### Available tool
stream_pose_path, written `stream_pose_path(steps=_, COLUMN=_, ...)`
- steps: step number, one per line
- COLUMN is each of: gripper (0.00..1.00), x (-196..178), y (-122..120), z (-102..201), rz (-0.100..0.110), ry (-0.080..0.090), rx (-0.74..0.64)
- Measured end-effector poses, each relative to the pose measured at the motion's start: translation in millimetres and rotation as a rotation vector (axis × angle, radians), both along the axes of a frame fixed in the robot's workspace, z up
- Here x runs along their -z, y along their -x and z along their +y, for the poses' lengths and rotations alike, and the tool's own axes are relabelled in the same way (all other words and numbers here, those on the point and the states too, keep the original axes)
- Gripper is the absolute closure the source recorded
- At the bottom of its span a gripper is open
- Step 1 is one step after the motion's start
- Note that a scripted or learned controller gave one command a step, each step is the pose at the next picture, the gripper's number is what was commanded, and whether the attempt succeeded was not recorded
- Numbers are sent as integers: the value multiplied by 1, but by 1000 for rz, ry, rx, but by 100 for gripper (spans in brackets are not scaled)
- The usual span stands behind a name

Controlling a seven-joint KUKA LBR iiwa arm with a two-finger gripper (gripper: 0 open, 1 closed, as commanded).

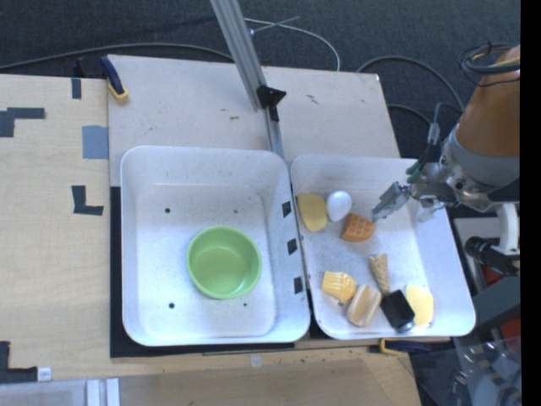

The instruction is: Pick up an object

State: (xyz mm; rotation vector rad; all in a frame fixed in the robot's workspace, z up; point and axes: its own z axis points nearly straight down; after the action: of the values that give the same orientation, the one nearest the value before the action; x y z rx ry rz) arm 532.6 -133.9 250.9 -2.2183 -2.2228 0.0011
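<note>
Here the gripper [390, 201] was seen over the right bin [439, 252], reaching in from the right edge; whether its fingers were parted or clenched could not be told at this resolution, and nothing was seen held between them. The tip was poised just above and to the right of the orange waffle-like piece [357, 227], with the white egg-shaped object [339, 203] and the yellow wedge [312, 211] further to its left.

Nearer the front wall of the same bin a small tan cone [379, 269], a yellow ridged piece [339, 286], a tan bread-like roll [363, 304], a black block [396, 309] and a pale yellow piece [419, 303] were noted (the last three touching or nearly so). In the left bin [144, 252] a green bowl [223, 262] sat alone.

No object had yet been picked. The waffle-like piece was judged the likeliest target. Risks from here: the fingers could come down on its edge and push it aside rather than straddle it; the egg-shaped object nearby could be nudged and roll; a flat piece lying low on the bin floor could be missed by a closure made too high.
</note>
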Motion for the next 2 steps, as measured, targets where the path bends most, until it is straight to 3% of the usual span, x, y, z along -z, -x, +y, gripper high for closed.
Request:
stream_pose_path(steps=1, gripper=0, x=0, y=0, z=0, rz=0, ry=0, rx=0)
stream_pose_path(steps=2, gripper=0, x=58, y=-9, z=1, rz=5, ry=0, rx=1)
